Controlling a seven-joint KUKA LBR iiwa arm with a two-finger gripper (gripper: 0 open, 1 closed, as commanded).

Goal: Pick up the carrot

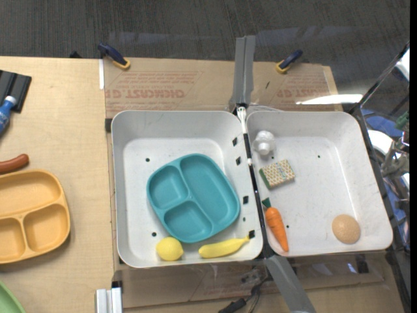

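Dark grey carpet fills the top of the view, and below it lies a light wooden desk (58, 116) with a sheet of brown cardboard (169, 87) clamped at its far edge. Two shallow white plastic bins sit side by side on it, touching along their inner walls.

Inside the left bin (120, 175) rests a teal three-compartment plastic plate (192, 197), set at a slant. Near that bin's front wall lie a small yellow lemon (170, 248) and, just beside it to the right, a yellow banana (223, 247).

Against the inner wall of the right bin (365, 149), close to the front left corner, lies the small orange carrot with a green top (277, 227), its green end pointing away from the front. Behind it sits a speckled rectangular sponge (278, 173), and further back a small white rounded object (264, 141). A tan egg-shaped ball (346, 229) rests near the front right corner, well apart from the carrot.

Left of the bins, an orange divided tray (29, 217) lies on the desk.

Whether the pincer is wide or narrow cannot be told; nothing grips the carrot.
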